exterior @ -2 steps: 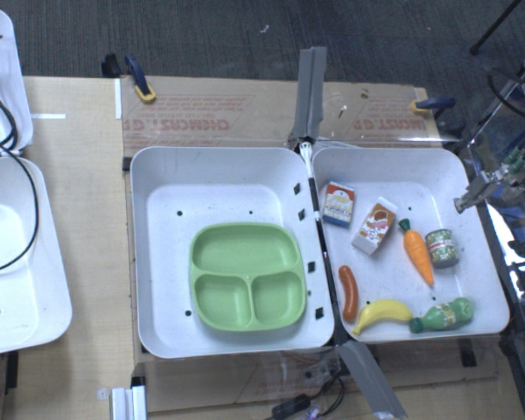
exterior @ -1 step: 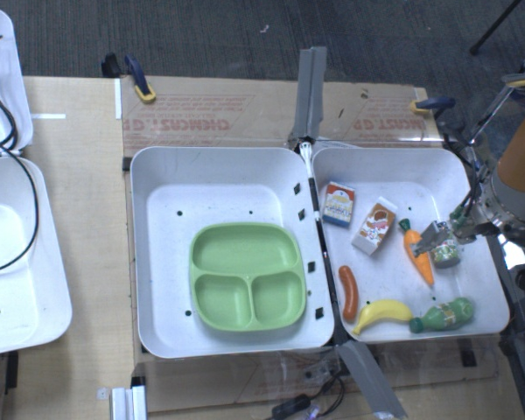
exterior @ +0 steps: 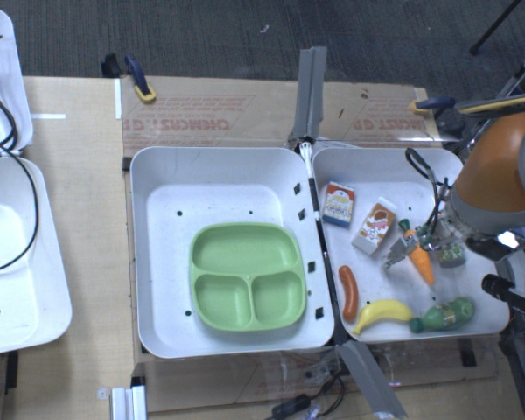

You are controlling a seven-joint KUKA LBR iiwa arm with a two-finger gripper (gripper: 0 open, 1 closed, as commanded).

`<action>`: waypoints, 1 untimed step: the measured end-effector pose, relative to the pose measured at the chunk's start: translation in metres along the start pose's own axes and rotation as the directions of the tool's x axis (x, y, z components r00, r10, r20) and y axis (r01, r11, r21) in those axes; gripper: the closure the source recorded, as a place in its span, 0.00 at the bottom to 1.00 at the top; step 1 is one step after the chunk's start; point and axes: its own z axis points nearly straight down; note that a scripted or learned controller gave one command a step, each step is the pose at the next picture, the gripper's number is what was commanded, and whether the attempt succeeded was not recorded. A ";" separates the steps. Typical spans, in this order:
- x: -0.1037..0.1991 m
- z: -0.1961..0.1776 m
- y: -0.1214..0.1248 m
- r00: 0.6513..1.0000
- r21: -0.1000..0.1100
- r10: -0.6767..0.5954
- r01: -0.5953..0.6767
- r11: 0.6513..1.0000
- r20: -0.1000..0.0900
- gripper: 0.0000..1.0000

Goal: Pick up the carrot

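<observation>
Camera view shows cardboard (exterior: 245, 112) behind the bins with mirrored red lettering, seemingly "CHEMCNZ". Printing on two small boxes (exterior: 338, 204) (exterior: 374, 226) in the right bin (exterior: 376, 156) is too small to read. The carrot (exterior: 419, 261) lies there beside the gripper (exterior: 402, 252), whose opening I cannot tell. A green tray (exterior: 246, 276) sits in the left bin (exterior: 157, 234).

I see the carrot (exterior: 421, 262), orange with a green top, lying tilted in the right bin (exterior: 367, 160), top up-left, tip down-right, nearer its right edge than its left.
</observation>
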 end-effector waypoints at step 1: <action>-0.001 -0.009 0.000 1.000 0.000 0.003 -0.003 1.000 0.002 1.00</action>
